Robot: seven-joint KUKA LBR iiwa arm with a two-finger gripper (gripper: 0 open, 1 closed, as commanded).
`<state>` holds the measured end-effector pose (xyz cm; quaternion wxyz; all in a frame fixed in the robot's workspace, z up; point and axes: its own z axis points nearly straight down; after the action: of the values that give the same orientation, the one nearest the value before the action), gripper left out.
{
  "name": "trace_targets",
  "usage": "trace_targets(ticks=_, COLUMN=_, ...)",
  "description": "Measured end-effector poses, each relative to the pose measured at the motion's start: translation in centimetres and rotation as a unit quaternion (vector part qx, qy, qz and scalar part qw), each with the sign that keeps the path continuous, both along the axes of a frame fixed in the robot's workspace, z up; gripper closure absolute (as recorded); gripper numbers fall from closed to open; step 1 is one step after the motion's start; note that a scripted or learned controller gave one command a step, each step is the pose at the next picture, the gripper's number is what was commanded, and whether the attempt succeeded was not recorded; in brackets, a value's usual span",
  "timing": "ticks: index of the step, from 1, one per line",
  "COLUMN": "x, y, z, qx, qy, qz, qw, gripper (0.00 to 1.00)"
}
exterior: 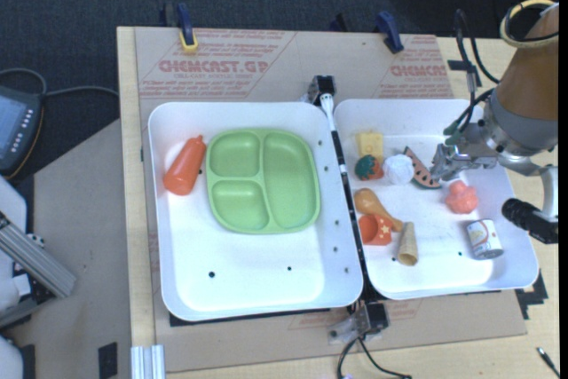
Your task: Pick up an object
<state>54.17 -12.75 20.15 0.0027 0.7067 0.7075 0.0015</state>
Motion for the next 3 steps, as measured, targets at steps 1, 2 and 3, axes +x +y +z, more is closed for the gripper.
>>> trace_targets(ticks=1, x=0.1, y=0.0, z=2.5, qx=0.0001, qy=0.001, qz=0.000, qw=1.0000, gripper=1.00)
trace_targets(ticks=2, x=5.6, y=1.8, z=1.6, qx=0.0004, qy=0.000, qz=0.002, qw=1.0000, gripper=1.00)
trace_targets(ticks=3, x=10.2, y=4.2, z=3.3, qx=0.0005, qy=-0.001, qz=0.002, qw=1.0000, gripper=1.00)
